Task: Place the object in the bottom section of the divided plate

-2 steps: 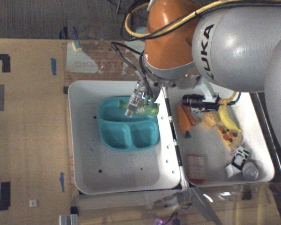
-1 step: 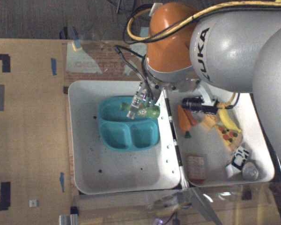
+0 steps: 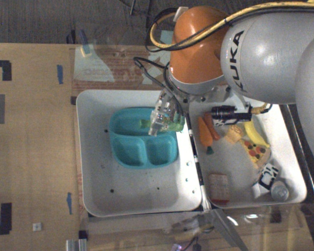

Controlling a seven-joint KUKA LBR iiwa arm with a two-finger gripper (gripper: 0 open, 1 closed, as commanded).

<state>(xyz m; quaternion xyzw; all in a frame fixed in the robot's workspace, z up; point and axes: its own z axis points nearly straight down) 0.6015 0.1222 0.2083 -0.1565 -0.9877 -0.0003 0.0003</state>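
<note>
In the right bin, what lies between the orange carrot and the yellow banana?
A small pale-yellow chunk lies between the carrot and the banana, on the floor of the right bin, as the camera view shows.

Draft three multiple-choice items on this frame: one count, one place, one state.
1. How many sections has the teal divided plate?
A. two
B. three
C. four

2. Where does the toy carrot lie?
A. on the plate
B. in the view's right bin
C. under the plate

3. How does the plate sit?
A. open side up
B. upside down
C. on its edge

Key:
1 B: one wide section sits above two small ones.
2 B: it lies on that bin's white floor, near the banana.
3 A: its hollows face the camera.
</note>
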